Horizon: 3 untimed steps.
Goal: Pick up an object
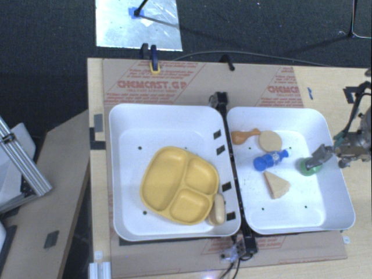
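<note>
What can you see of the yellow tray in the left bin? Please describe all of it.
The yellow tray looks like smooth plastic, with rounded corners and three hollow compartments: one large on its left, two smaller on its right. It lies flat on the floor of the left bin, right side up, turned at a slant to the bin's walls, towards the bin's front right part. Its compartments hold nothing. A small beige rounded object lies against its front right corner and seems to touch it.
</note>
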Tool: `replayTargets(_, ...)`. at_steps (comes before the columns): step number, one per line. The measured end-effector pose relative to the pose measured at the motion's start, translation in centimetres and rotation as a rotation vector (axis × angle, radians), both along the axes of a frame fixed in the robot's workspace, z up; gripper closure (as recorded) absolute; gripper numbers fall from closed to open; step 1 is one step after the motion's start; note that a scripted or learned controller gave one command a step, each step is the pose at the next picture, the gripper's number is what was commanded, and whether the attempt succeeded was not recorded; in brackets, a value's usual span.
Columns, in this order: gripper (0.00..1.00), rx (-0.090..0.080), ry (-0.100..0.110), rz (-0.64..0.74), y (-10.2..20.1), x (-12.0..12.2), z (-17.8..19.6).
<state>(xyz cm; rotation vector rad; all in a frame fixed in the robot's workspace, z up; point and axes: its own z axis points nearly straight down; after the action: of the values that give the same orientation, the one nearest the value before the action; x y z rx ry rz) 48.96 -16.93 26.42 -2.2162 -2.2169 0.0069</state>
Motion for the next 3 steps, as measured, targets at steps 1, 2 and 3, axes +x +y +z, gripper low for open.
replayTargets(1, 0.0, -0.003, -0.01, 0.003, 0.0, 0.2, 0.5)
replayTargets(2, 0.0, -0.001, -0.006, 0.002, 0.4, 0.6, -3.8)
replayTargets(3, 0.0, -0.001, -0.005, 0.001, -0.2, -0.1, -9.5)
